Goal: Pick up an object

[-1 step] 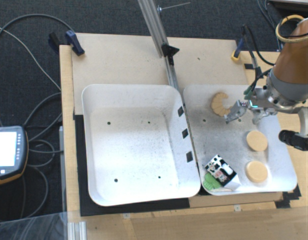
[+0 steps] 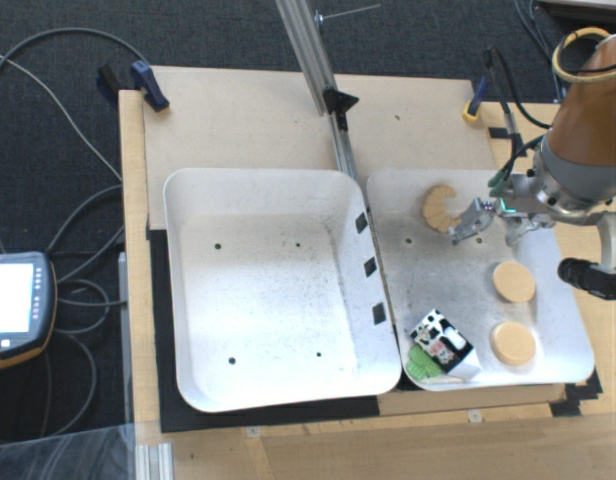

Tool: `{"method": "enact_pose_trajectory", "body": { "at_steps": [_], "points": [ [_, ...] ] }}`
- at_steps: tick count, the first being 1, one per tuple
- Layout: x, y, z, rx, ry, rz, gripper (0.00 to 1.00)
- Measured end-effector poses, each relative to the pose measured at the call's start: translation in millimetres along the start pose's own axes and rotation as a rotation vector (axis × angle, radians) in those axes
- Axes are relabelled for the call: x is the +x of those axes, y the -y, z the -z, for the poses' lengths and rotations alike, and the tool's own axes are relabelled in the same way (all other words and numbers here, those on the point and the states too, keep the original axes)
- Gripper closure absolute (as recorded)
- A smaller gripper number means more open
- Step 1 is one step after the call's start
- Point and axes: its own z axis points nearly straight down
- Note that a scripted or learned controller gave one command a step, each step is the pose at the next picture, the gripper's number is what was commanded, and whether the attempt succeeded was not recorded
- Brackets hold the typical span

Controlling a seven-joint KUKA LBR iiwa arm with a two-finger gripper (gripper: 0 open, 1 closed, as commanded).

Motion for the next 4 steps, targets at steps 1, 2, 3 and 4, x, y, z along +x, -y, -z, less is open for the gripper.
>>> {"method": "enact_pose_trajectory", "body": {
  "at_steps": [1, 2, 3, 4],
  "points": [
    [-4.9, 1.9, -43.8, 0.005, -0.001, -0.001, 0.0],
    [1.6, 10.4, -102.0, 0.008, -0.002, -0.001, 0.0],
    [2.5, 11.1, -127.9, 0.005, -0.001, 0.0, 0.0],
    [2.4, 9.7, -115.1, -0.001, -0.001, -0.001, 1.0]
  ]
}}
